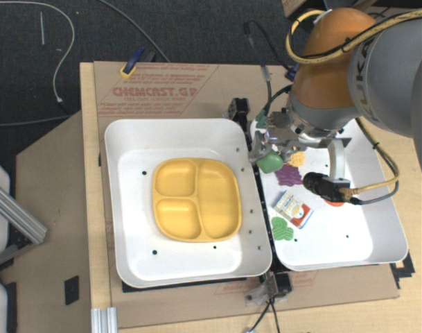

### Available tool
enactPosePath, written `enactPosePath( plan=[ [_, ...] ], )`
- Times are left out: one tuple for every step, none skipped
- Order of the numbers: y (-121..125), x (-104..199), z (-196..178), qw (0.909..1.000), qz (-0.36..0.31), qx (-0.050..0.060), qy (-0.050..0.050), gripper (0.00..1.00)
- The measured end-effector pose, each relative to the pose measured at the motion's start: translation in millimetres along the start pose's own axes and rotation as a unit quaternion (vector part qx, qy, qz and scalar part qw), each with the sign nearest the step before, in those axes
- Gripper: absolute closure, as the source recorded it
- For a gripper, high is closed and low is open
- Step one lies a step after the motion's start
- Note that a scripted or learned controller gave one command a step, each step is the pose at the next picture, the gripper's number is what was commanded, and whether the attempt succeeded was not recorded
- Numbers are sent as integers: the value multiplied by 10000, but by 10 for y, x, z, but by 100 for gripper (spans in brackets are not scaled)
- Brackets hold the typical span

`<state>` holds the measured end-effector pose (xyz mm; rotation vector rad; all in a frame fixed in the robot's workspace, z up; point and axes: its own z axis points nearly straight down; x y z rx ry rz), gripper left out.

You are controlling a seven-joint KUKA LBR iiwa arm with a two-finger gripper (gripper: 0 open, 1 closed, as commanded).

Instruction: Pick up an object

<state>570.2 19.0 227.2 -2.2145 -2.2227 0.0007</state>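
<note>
Two white bins (pixel 127 186) share the surface as the gripper (pixel 269 151) hovers over a green toy (pixel 271 162) at the right bin's ten o'clock, jaw spacing unclear; a straight, centred descent looks safest.

Beside the white bin (pixel 127 186) holding the yellow divided plate (pixel 197 198), the other bin carries a dark green round piece (pixel 270 162), a purple one (pixel 289 175), a bright green one (pixel 282 229) and a white, blue and red packet (pixel 293 209).
</note>
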Motion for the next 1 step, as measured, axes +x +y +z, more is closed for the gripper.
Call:
enactPosePath(
  plan=[
    [-218, 591, -52, 10000, -19, 4, 5, 100]
  ],
)
